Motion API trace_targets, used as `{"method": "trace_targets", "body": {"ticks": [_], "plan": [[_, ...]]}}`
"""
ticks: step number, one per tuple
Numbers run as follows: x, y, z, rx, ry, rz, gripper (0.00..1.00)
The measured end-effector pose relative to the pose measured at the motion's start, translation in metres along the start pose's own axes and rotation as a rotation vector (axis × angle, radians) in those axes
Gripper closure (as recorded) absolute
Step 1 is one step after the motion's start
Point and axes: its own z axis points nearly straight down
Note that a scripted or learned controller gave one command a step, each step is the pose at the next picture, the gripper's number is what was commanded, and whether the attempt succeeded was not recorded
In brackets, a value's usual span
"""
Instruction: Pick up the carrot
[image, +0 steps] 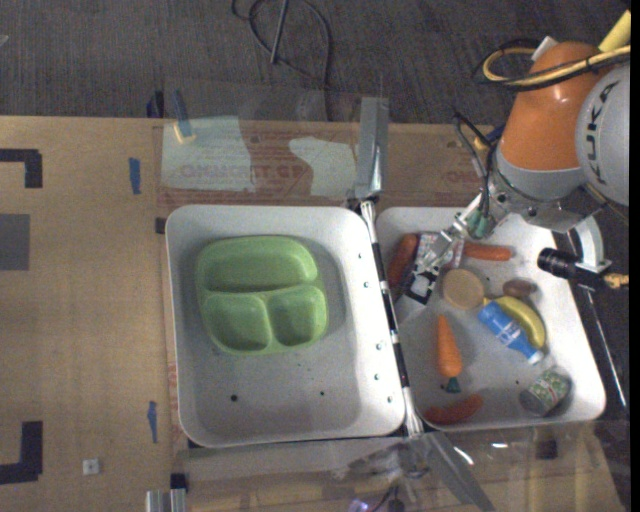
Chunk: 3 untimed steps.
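Observation:
The carrot (448, 346) lies in the right bin (585, 400), near its middle, orange with a small green tip pointing toward the front. My gripper (428, 268) hangs over the back left part of that bin, up and to the left of the carrot and apart from it. It sits beside a reddish sausage (403, 258). Nothing shows in its grasp.
Around the carrot in the right bin are a round tan disc (463, 288), a blue bottle (510, 333), a banana (527, 318), a can (545, 392), a red sausage (455, 409) and an orange piece (487, 253). The left bin (200, 400) holds a green divided plate (262, 292).

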Motion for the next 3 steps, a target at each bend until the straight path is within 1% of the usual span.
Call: {"method": "trace_targets", "body": {"ticks": [1,2,3], "plan": [[0.031,0.007,-0.013,0.0,0.002,-0.356,0.0],[0.012,-0.015,0.061,-0.012,-0.019,-0.637,0.0],[0.077,-0.06,0.0,-0.002,0.002,-0.896,0.0]]}}
